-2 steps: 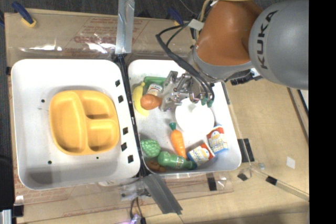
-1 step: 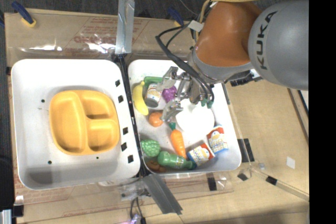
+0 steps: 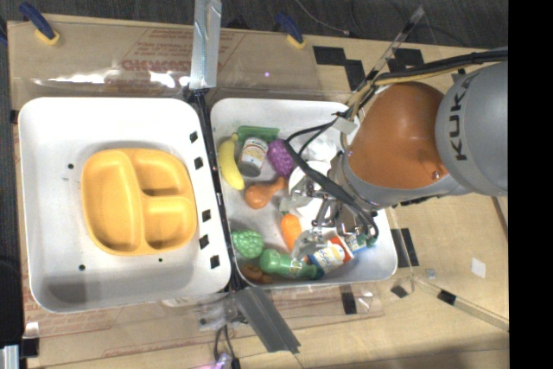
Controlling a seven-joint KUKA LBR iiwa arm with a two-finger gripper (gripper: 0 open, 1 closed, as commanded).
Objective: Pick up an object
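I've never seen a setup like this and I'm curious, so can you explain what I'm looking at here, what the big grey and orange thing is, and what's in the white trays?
This is a single picture from a camera fixed above a bench, looking down at a slant. The big grey and orange thing is a robot arm reaching in from the right. Its gripper hangs low over the right bin; I can't tell whether it holds anything.

Two shallow white bins sit side by side. The left bin holds a yellow divided tray. The right bin holds a pile of toy food: a banana, a small jar, purple grapes, a carrot, a green knobbly piece, a green bottle-like toy and a few more. The arm's job is to pick one up.
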